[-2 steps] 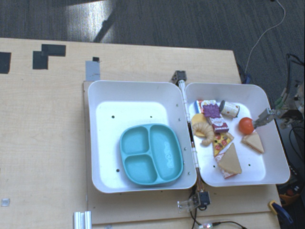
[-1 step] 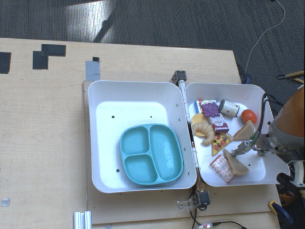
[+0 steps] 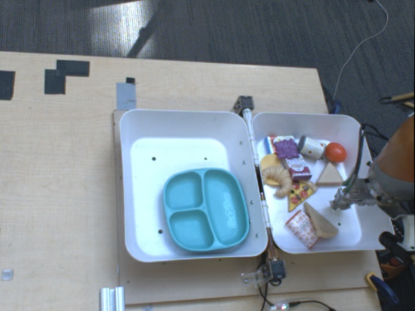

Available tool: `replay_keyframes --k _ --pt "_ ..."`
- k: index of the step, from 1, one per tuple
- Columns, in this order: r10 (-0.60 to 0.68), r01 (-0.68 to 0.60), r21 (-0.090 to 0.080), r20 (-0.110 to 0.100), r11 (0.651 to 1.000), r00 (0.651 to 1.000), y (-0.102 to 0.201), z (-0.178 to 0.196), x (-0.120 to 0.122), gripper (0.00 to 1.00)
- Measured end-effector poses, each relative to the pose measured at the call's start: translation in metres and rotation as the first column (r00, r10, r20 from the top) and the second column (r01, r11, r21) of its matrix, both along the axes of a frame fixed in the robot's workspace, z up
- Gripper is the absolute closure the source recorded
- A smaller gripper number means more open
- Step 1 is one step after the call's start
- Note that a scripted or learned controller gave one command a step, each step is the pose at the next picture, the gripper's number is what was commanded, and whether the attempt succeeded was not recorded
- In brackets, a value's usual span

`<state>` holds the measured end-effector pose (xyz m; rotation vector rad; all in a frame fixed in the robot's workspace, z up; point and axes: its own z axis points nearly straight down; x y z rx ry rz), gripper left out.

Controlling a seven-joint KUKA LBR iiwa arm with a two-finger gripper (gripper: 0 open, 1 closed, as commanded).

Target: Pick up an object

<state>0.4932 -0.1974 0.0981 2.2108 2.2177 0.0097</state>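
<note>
Down at the front edge of the bench, a tangle of clamp and cable [image 3: 269,274] sits closest, right under the seam between the bins. Just above it, the left bin [image 3: 139,173] carries a teal divided plate [image 3: 205,208], smooth moulded plastic with three rounded wells, lying flat.

Over to the right bin [image 3: 353,229], and that's where the pickings are: a crinkly red-and-white packet [image 3: 301,229] touching a tan wedge [image 3: 322,222], a pizza slice toy [image 3: 299,194], a croissant [image 3: 277,173], a small red-and-white carton [image 3: 298,168], a purple bunch of grapes [image 3: 285,148], a white cylinder [image 3: 312,148] lying on its side, and a glossy tomato [image 3: 335,152].

The gripper [image 3: 342,201] hangs low at the bin's right side, just beside the tan wedge and a pale triangular piece [image 3: 329,175]. Whether it's spread or pinched, I cannot tell; it reads as a dark blur.

Risks? The pile is tight. A descent here could clip the wedge's sloping face and skid off, or nudge the packet instead. The round tomato would likely roll away under a glancing touch, and the bin wall sits near enough to snag the tool.
</note>
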Motion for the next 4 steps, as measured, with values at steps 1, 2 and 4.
replay_keyframes --k 1,2,4 --pt "0.000 0.000 0.000 0.000 1.000 1.000 0.000 0.000 0.000 0.00" --pt "0.002 -0.002 0.000 0.003 1.000 1.000 0.000 0.011 0.001 1.00" --pt "-0.001 0.001 -0.001 -0.003 1.000 1.000 0.034 -0.011 -0.004 0.00"
